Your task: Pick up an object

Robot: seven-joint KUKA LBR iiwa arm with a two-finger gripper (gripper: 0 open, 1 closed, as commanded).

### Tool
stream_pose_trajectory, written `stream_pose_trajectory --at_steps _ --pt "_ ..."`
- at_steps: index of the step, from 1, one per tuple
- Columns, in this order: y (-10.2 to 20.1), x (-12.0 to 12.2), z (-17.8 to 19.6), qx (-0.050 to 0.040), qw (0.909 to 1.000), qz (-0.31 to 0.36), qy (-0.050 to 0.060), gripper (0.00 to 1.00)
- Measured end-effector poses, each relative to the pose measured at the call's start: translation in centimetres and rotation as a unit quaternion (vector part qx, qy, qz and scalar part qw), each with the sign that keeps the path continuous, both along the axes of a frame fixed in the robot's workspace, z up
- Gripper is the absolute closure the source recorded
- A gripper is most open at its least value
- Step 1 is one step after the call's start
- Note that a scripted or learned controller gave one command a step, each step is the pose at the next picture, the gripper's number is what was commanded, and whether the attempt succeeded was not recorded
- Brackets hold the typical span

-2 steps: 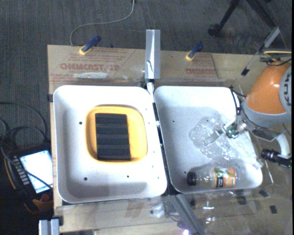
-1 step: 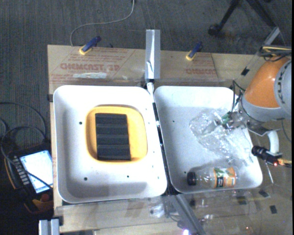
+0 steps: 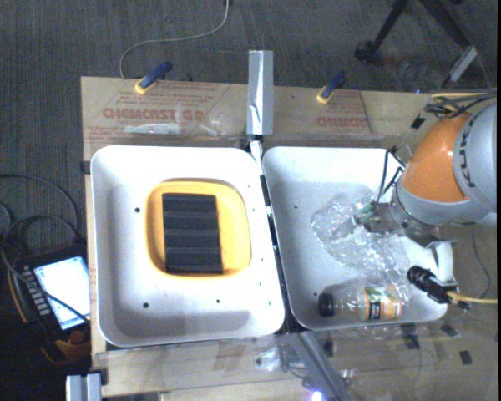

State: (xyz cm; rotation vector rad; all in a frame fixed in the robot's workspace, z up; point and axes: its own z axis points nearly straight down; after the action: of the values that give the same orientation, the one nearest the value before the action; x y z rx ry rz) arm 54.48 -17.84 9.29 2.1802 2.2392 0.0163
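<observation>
The arm (image 3: 451,174) reaches over the right bin (image 3: 296,190) above crumpled plastic (image 3: 355,236) — a bottle (image 3: 367,302) lies nearer, a yellow tray (image 3: 198,228) sits in the left bin (image 3: 117,249).

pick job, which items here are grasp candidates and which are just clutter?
Candidates, in the bins:
- yellow tray with black ribbed insert, left bin
- crumpled clear plastic, right bin, under the gripper
- bottle with orange label, lying along the right bin's near edge

Clutter:
- two blue-and-yellow clamps at the bench's far edge
- tablet on the floor, left
</observation>
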Motion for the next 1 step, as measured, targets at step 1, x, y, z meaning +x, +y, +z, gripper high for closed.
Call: stream_pose_trajectory --at_steps 1 --pt "-2.55 5.46 -0.09 -0.0004 1.0000 0.001 0.002 0.00"
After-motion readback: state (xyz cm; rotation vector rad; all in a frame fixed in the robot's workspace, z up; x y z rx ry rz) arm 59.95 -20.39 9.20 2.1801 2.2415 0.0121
